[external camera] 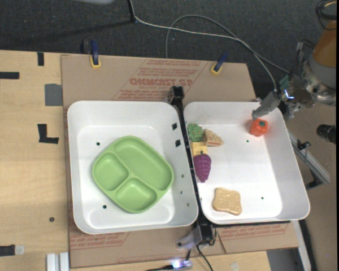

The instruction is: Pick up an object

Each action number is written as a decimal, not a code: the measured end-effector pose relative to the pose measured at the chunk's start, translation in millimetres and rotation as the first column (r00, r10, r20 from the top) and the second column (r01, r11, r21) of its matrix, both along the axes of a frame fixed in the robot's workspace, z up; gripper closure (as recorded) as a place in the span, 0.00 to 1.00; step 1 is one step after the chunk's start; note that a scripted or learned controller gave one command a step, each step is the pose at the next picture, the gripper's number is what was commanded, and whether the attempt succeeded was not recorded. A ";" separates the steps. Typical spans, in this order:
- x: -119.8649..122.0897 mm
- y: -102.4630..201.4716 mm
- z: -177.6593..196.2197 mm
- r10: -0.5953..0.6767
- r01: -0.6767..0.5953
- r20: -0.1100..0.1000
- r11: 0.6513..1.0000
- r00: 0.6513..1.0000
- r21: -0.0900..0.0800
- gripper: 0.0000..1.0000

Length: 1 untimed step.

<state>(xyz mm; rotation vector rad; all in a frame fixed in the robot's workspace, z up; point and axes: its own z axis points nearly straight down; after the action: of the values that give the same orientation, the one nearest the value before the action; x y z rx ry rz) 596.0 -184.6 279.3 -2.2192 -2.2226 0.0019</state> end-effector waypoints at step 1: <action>7.4 0.4 -46.7 0.000 0.000 -0.003 1.000 1.000 0.000 0.00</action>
<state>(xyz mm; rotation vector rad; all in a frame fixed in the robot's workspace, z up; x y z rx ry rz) 603.4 -184.2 232.6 -2.2179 -2.2212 0.0057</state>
